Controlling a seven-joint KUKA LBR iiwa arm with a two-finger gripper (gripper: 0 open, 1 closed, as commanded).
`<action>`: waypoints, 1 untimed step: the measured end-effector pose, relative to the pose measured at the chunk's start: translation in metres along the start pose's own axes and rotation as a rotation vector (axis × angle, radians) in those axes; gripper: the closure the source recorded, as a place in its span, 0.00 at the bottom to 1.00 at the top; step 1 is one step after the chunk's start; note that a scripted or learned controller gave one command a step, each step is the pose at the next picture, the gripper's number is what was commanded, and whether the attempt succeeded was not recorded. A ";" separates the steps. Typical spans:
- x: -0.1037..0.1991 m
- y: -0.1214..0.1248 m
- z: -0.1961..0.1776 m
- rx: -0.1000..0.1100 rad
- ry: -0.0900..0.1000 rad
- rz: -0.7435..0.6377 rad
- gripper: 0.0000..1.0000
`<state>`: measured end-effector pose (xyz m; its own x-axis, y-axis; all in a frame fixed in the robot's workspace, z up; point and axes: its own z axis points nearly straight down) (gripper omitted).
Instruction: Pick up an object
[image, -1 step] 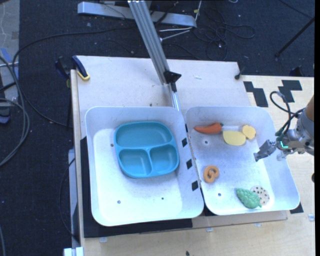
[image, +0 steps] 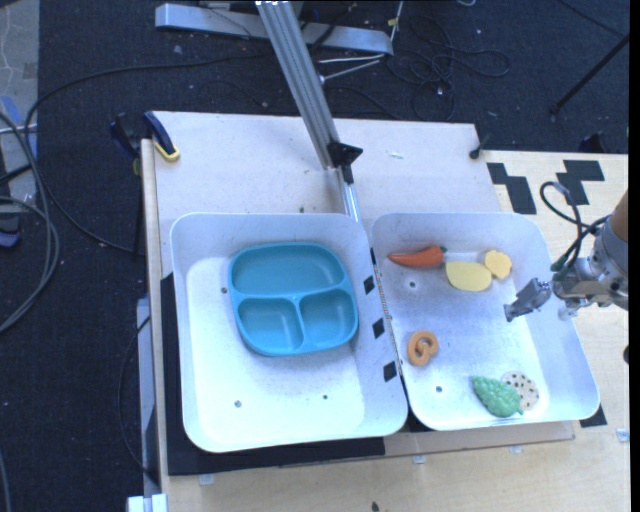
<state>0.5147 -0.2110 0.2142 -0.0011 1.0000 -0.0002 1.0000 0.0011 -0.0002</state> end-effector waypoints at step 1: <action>0.006 0.008 0.048 0.000 0.000 -0.002 0.00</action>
<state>0.5228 -0.2046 0.1658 -0.0028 1.0000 -0.0003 1.0000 0.0028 -0.0003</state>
